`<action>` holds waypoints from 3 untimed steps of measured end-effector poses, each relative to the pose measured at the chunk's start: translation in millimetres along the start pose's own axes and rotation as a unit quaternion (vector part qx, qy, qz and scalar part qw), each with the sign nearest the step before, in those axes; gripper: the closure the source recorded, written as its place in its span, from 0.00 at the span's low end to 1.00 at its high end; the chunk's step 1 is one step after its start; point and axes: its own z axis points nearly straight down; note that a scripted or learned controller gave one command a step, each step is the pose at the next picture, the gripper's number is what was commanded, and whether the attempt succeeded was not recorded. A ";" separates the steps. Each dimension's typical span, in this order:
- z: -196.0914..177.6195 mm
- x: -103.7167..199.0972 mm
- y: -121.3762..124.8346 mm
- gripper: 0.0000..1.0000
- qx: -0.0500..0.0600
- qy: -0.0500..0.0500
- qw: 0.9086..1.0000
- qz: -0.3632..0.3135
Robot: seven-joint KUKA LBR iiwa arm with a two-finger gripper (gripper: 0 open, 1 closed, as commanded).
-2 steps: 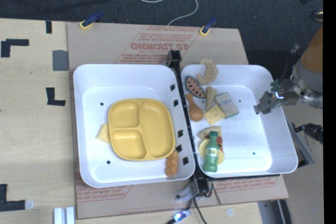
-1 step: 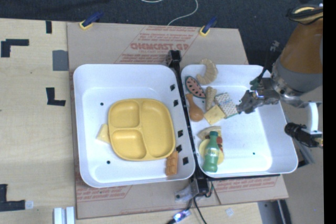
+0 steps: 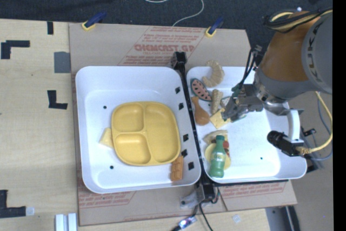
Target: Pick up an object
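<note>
My fingers point(image 3: 230, 111) hover low over the pale wedge point(image 3: 217, 119); whether they're parted I cannot tell. It looks light, stiff—grip across its edges.

Two white bins point(image 3: 89, 116), the left one bearing a plain yellow divided plate point(image 3: 146, 132) and an orange-brown piece point(image 3: 177, 170) by its lower corner. Near the dark fingers of the gripper point(image 3: 233, 108): a pale yellow slice point(image 3: 217, 119), a red watermelon wedge point(image 3: 201, 89) speckled with dark seeds, a green bottle point(image 3: 217, 159). Grey arm point(image 3: 319, 57) banded in orange; tan cardboard point(image 3: 157, 43) lettered in red.
</note>
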 end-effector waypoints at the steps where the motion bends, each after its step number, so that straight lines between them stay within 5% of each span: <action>1: 2.7 25.2 9.0 1.00 0.000 -0.001 1.000 0.001; 3: -15.5 24.3 0.2 1.00 -0.001 -0.001 1.000 0.002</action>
